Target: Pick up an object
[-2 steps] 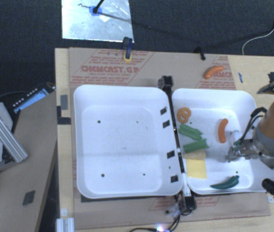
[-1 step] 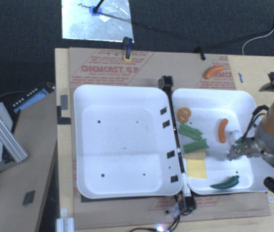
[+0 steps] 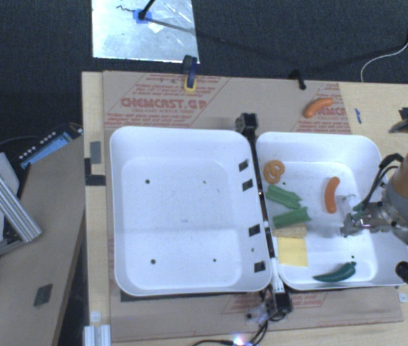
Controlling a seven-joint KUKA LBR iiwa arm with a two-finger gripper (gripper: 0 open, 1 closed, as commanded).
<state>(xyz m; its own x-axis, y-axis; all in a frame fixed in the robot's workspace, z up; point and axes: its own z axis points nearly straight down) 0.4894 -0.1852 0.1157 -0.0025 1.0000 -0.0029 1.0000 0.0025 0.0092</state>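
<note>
Two-finger metal gripper [image 3: 351, 222] low in right white bin [image 3: 366, 148], finger state unreadable. Orange sausage-shaped toy [image 3: 331, 194] just up-left of it, long axis roughly upright, perhaps nearest target.

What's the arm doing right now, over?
Gripper low in right bin, grip unclear. Orange sausage just beside it, not held. Nothing blocking.

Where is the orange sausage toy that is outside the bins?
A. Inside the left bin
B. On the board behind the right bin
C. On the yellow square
B: the orange sausage toy lies on the brown board, just past the far rim of the right bin.
</note>
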